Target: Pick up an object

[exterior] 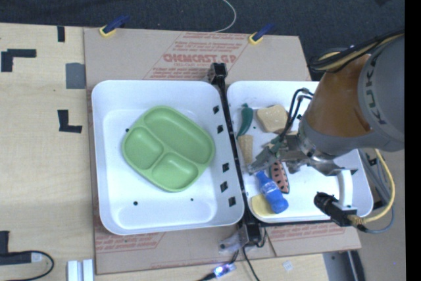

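Note:
The right bin [309, 212] holds several small objects. A tan block [271, 118] lies at the back, with a dark green piece [246, 116] to its left. A beige stick [245, 149] rests along the left wall. A blue bottle [272, 193] lies near the front on a yellow flat item [258, 208]. A reddish-brown dotted object [281, 176] sits just right of the bottle. My gripper [279, 153] hangs low over the middle of this bin, just behind the reddish-brown object and the bottle. The wrist hides what lies under it.
The left bin [105, 141] holds a green divided plate [168, 148]. A black divider [227, 135] runs between the bins. The arm's grey and orange body [348, 108] covers the right bin's right half. Cables and a black part [332, 204] hang by the front right corner.

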`<state>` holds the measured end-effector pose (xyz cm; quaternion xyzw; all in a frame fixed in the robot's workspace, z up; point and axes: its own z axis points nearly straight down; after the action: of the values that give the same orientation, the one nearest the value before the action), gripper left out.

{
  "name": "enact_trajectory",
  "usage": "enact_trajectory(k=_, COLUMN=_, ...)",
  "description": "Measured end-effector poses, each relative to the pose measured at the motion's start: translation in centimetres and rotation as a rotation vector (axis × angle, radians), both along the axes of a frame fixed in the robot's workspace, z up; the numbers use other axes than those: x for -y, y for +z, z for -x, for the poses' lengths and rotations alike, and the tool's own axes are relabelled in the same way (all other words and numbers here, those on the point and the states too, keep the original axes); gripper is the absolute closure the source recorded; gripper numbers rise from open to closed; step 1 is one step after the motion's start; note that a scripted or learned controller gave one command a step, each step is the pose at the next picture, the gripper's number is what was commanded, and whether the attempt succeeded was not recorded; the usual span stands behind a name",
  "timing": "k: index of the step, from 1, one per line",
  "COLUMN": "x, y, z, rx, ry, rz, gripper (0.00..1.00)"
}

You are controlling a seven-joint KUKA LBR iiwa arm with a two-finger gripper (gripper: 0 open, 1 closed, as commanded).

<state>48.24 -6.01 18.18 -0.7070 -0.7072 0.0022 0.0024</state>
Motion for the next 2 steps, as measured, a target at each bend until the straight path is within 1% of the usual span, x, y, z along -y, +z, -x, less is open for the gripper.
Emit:
enact_trajectory(k=1, x=-3.4, y=0.2, z=-1.8, rx=0.005, ry=0.005, rz=-0.001, gripper=0.00)
enact_trajectory(k=2, x=-6.5, y=0.2, z=0.0, rx=0.001, ry=0.003, rz=-0.001, gripper=0.00)
